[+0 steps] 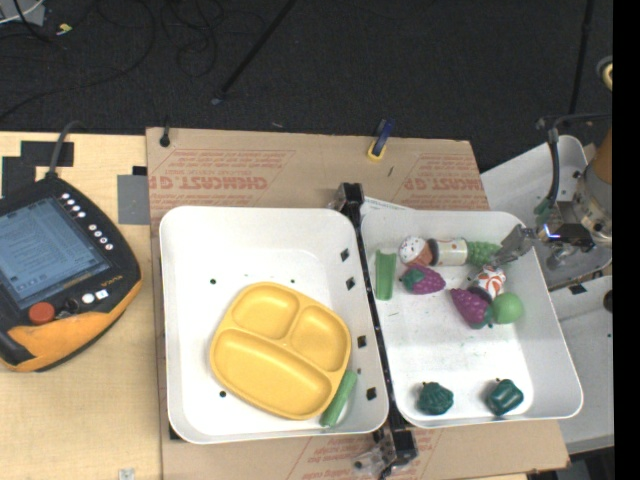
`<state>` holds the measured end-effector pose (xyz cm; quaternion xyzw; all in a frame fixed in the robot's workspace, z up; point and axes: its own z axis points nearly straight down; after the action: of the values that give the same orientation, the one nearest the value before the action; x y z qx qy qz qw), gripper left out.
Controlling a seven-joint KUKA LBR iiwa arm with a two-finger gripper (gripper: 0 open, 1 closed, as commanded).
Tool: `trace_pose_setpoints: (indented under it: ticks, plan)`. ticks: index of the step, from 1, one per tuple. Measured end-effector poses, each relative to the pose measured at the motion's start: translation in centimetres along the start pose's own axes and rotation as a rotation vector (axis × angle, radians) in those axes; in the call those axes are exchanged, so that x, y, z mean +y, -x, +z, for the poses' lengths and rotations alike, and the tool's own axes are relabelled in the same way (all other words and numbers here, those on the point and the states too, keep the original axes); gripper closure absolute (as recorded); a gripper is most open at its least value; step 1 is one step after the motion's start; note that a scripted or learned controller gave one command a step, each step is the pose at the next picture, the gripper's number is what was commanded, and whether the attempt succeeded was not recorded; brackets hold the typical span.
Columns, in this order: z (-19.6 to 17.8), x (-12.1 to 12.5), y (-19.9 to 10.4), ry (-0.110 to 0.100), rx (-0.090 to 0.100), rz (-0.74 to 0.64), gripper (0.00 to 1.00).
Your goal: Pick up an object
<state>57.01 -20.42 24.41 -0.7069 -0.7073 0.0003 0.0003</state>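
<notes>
A: Where is the gripper (515,240)?

B: At the right bin's (560,368) far right corner, low over the rim, its dark tip just beside a red-and-white toy (490,280). Whether the jaws are spread or closed, I cannot tell; nothing shows between them.

A: What lies in that bin?

B: Two purple grape bunches, one (424,280) near the middle, one (471,306) touching a green ball (507,308). Two dark green peppers at the near edge, left (435,398) and right (505,397). One green stick (384,274) along the left wall. One white-and-red piece (412,250) beside a pale cylinder (449,251).

A: And the left bin (200,258)?

B: One yellow divided plate (280,349), with one green pod (339,400) against its near-right edge.
</notes>
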Motion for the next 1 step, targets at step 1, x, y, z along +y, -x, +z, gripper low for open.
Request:
trace_pose_setpoints:
  ticks: [1]
  plan:
    - [-0.98,-0.01,0.09,-0.001,0.001,0.0,1.0]
